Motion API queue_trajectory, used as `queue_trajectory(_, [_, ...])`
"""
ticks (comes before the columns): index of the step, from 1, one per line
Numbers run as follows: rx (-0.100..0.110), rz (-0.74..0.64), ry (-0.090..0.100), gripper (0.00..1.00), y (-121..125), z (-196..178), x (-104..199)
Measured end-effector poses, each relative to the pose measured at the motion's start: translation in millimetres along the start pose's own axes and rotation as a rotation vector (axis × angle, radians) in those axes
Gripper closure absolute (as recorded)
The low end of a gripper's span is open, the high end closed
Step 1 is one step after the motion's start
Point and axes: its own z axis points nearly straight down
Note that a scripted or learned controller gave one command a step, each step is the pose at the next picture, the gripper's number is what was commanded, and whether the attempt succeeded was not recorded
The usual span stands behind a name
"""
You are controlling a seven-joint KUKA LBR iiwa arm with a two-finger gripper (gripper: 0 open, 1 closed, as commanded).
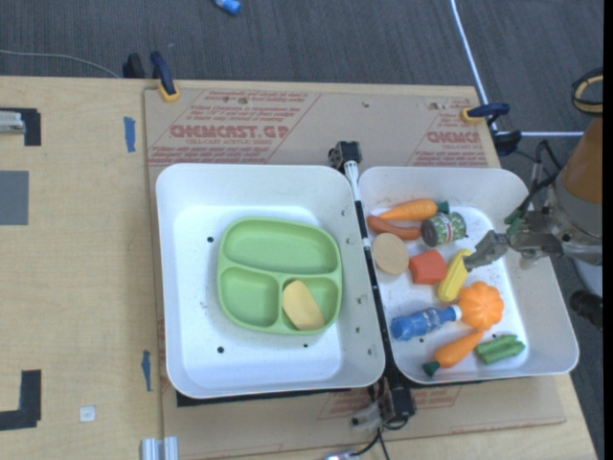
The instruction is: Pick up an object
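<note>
Black clamp (397, 405) at the near edge sits between the two white bins. Writing: the brown board (287, 123) under the bins reads "CHEMCAST" in red, printed twice and upside down from this view — smaller lines under it too blurred to read. Small jar (442, 228) has a label, not legible.

Left bin (182, 286) holds a green divided plate (278, 276) with a yellow lump (304, 305) in its near-right compartment.

Right bin (551, 338) holds the clutter: long carrot (407, 211) at the far side with a red piece (395, 227) just beside it, jar next to the carrot's tip, tan disc (390, 254), red block (428, 266), yellow corn cob (453, 274), orange pumpkin (480, 305), blue bottle (421, 322), small carrot (456, 350), green pepper (499, 350).

Hand (488, 247) reaches in from the right over the right bin — its tip sits just above the far end of the corn cob, near or touching, can't tell which. Jar is just to its far-left, pumpkin just nearer the camera. Nothing visibly between the fingers; whether it's released or clenched, can't tell.

Off the surface, a small blue bottle (221, 1) lies on the grey floor.
</note>
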Motion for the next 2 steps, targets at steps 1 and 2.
queue_trajectory(1, [0.002,0.0,0.001,0.0,12.3,104.9,26.9])
queue_trajectory(2, [-0.001,0.001,0.0,1.0,12.7,95.0,26.6])
